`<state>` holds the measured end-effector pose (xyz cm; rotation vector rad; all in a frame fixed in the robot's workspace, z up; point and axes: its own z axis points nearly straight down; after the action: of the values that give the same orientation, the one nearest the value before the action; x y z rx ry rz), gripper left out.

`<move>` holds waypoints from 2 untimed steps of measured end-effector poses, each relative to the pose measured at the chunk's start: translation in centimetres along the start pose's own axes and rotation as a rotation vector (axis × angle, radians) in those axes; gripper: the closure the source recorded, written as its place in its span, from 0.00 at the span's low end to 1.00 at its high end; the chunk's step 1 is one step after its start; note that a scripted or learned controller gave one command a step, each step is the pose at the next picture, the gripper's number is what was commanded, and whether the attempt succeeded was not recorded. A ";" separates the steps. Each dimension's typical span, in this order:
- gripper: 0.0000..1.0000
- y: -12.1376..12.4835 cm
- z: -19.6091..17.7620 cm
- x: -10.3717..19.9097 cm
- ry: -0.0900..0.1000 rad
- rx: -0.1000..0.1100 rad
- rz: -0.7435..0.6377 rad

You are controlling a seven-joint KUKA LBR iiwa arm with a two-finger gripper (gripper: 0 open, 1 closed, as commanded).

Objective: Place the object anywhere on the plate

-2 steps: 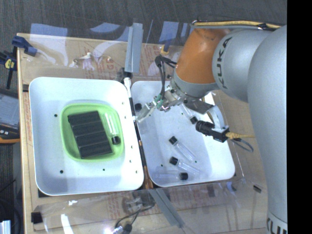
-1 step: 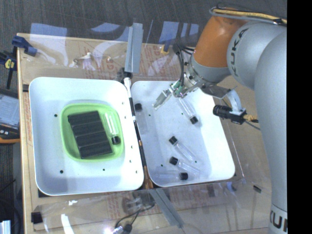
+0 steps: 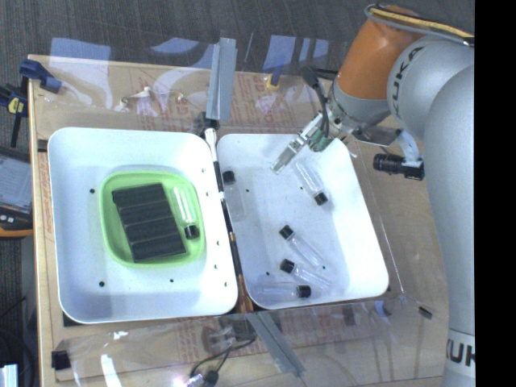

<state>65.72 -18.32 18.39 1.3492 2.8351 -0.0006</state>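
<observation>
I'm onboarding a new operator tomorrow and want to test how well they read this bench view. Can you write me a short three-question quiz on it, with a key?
1. True or false: a clear vial with a black cap already lies on the green plate.
2. Which bin does the gripper hover over? A) left bin B) right bin C) neither
3. Fill in: the dark ridged block sits on the ____ plate, in the left bin.

Key
1. True; it lies along the plate's right side, beside the block.
2. B; near that bin's upper middle.
3. green
</observation>
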 end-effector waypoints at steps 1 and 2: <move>0.00 -2.1 -5.2 -1.7 0.000 0.001 0.051; 0.00 -1.6 -6.4 -2.1 0.000 -0.001 0.032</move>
<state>65.78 -20.90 24.78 1.3937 2.8130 0.0016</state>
